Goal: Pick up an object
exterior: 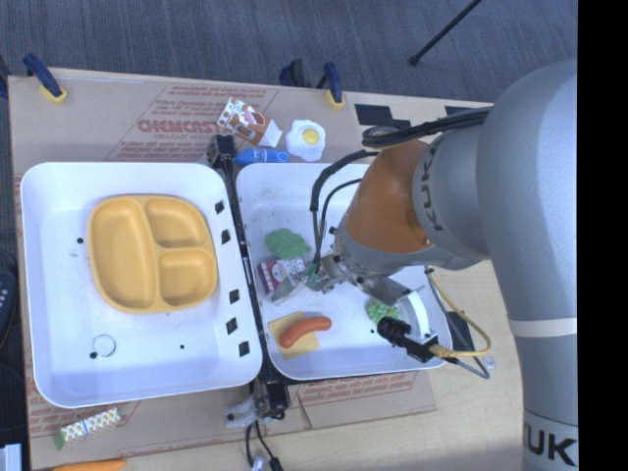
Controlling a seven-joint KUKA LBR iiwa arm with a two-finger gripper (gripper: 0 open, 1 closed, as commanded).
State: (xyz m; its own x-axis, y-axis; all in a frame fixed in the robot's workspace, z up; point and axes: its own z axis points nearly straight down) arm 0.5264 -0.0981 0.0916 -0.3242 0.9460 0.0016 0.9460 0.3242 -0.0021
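Note:
My gripper (pixel 317 275) reaches down into the right bin (pixel 257 189), under the orange band of the arm. Its tip is right against a red and silver packet (pixel 276 273) near the bin's middle. A green leafy piece (pixel 287 242) lies just above the packet. A toy hot dog (pixel 302 330) rests near the bin's front wall. Another small green object (pixel 382 311) peeks out beneath the wrist. The arm hides the right part of the bin.
The left bin (pixel 49 263) holds a yellow divided plate (pixel 152 251). Behind the bins lie a small carton (pixel 241 119), a fried-egg toy (pixel 307 137) and a blue object (pixel 261 155). A candy packet (pixel 88 425) lies at the front left. Cables trail at the bin's right front corner.

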